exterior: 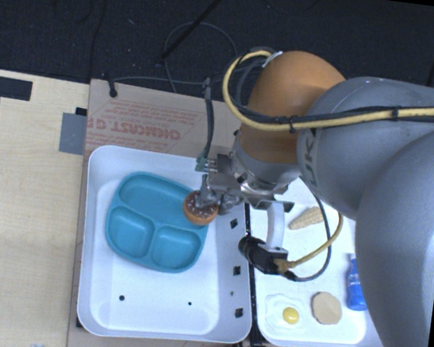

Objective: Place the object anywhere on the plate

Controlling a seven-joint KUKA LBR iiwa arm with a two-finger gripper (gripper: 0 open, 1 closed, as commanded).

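One brown, donut-like object (199, 210) sits directly under the gripper (204, 199) at the upper right rim of the blue three-compartment plate (153, 232), which lies in the left white bin (95, 296); whether the fingers are open or closed on it cannot be told, as the wrist hides them. The grey arm (364, 149) with its orange band (284, 98) crosses the right white bin (355, 334), which holds a fried egg (287, 312), a tan round piece (326, 308), a blue item (356, 286) and a pale wedge (307, 218), both bins resting on the counter (12, 204).
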